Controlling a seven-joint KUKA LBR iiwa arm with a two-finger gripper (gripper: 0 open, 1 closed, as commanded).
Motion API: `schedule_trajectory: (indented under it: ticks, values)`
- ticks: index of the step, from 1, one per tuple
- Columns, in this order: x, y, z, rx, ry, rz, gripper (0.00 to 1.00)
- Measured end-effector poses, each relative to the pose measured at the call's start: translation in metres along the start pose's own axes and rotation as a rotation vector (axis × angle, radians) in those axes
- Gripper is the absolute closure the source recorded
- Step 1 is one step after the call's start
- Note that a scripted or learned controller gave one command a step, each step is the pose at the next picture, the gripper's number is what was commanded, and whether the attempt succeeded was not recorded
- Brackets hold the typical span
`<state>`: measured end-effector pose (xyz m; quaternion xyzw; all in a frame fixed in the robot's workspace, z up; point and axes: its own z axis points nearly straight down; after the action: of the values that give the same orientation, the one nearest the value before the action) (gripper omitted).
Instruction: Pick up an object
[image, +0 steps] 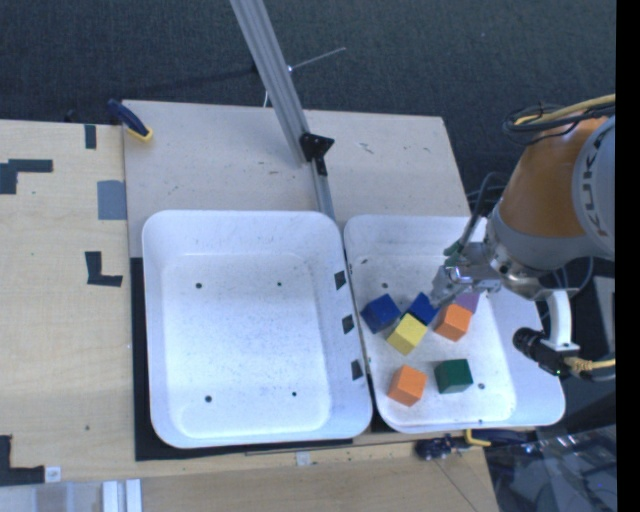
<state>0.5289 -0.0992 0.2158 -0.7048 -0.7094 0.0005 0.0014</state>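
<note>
Where claw (462, 283) descends, purple block (468, 298) half-hidden.

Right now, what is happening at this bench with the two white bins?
A grey robot arm with an orange band reaches in from the right. Its gripper hangs low over the right bin, just above a cluster of blocks: two blue blocks, a yellow block and an orange block. Another orange block and a green block lie nearer the front. Nothing looks lifted yet.
</note>
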Motion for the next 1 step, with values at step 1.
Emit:
schedule_trajectory:
  ticks: [1]
  values:
    - [0.0582,0.0242,-0.0060,-0.002,0.001,-0.002,1.00]
